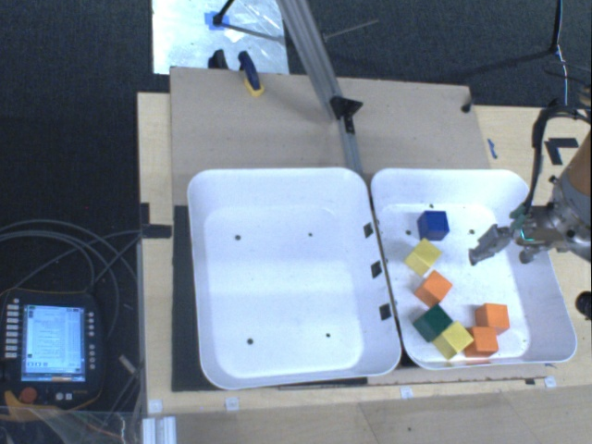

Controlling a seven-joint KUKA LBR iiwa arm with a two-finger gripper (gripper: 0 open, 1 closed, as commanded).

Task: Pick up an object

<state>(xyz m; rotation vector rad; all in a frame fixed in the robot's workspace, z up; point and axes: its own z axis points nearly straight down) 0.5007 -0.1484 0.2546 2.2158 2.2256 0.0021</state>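
Your tool [483, 248] hangs over the right bin [546, 285], coming in from the right edge with the grey wrist behind it. You can see one grey finger slanting down and to the left toward the bin floor, but whether the fingers are spread or closed cannot be told from this angle; nothing shows between them.

Look at the blocks in that same bin. You have a blue cube [432, 225] just left of the tool, near but not touching it. Below it sits a yellow cube [423, 256], and below that an orange cube [432, 288]. Further toward the front of the bin, a dark green cube [432, 323] rests against a second yellow cube [454, 339]. Beside those, two more orange cubes [488, 327] stand close together near the front right corner.

Your left bin [277, 285] lies alongside, its rim meeting the right bin's rim. Both sit on the bench [277, 128]. A teach pendant [51, 345] with a lit screen lies off to the left with its cables.
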